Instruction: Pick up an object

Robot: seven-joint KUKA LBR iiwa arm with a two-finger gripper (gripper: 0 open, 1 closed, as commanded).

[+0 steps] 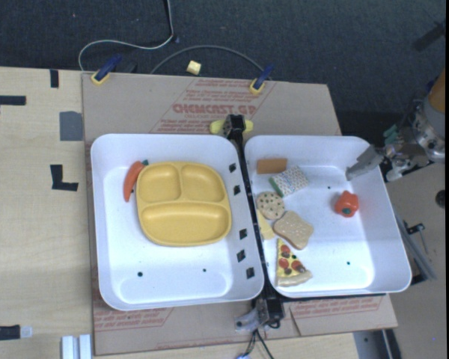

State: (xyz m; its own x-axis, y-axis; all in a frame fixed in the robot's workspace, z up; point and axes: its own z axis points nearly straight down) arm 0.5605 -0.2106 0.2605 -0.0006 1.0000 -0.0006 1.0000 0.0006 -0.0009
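Observation:
My gripper [376,169] hangs over the right rim of the right bin [359,275], open with nothing between its fingers; one grey finger [359,166] points down-left into the bin. A small red pepper toy [346,204] lies just below and left of it, apart from it. Further left in the same bin lie a brown block [272,166], a blue-patterned cloth piece [290,179], a cookie [269,203], a toast slice [293,229] and a pizza slice [290,265].
The left bin [172,283] holds a yellow divided plate [184,203] and an orange carrot toy [132,179] at the plate's left. A black divider [245,200] runs between the bins. Cardboard [209,107] lies under both.

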